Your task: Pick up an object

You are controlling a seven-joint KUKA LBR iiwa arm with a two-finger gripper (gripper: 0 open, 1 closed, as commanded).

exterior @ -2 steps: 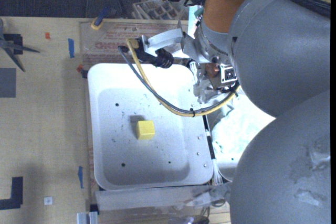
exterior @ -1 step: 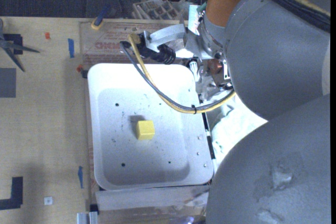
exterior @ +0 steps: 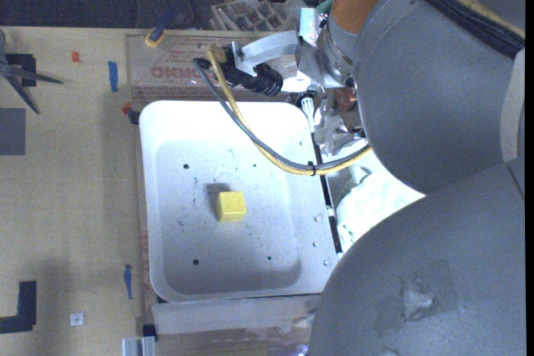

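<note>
From the camera above the bench, we see a small yellow block (exterior: 231,206) lying alone near the middle of the left white bin (exterior: 167,129), well apart from every wall, with bare floor open all around it. The grey arm (exterior: 434,179) comes in from the right of that bin and covers most of the neighbouring right bin (exterior: 367,192), its bulk overhanging the shared edge. The gripper (exterior: 329,125) sits at that dividing edge, toward the left bin's far right corner, well apart from the block; we cannot tell how its jaws stand. A yellow and black cable (exterior: 250,129) loops over the left bin's far right part.
</note>
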